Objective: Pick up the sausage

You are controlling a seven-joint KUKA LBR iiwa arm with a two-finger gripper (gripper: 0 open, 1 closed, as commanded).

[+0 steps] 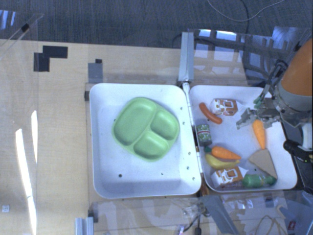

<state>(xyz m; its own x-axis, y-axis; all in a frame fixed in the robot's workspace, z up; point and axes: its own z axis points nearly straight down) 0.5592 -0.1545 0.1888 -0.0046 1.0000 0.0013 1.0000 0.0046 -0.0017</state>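
Nearest the camera, along the right bin's (291, 182) six o'clock edge, lie a green vegetable (257, 181) and a small printed carton (228, 175), with a yellow banana-like piece (219, 162) just above the carton. Two white bins sit side by side; the left bin (102, 180) holds one green divided plate (145, 128) with three compartments. Up at about eleven o'clock in the right bin is the sausage (210, 113): a single short, slim, red-orange link with rounded ends and a smooth skin. It lies flat on the bin floor, its long axis running from ten o'clock to four o'clock, with the lower end toward the bin's middle. A second printed carton (224, 106) sits just beside it at two o'clock, so cartons number two. Carrots also number two: one (226, 153) lies near the bin's centre, pointing toward three o'clock, and the other (259, 133) stands nearly along twelve to six at the three o'clock side. One small can (203, 133) rests against the nine o'clock wall, and one tan wedge (263, 161) lies at five o'clock. At three o'clock the gripper (254, 113) hangs over the upright carrot's top, well apart from the sausage; its fingers look spread apart with nothing between them.
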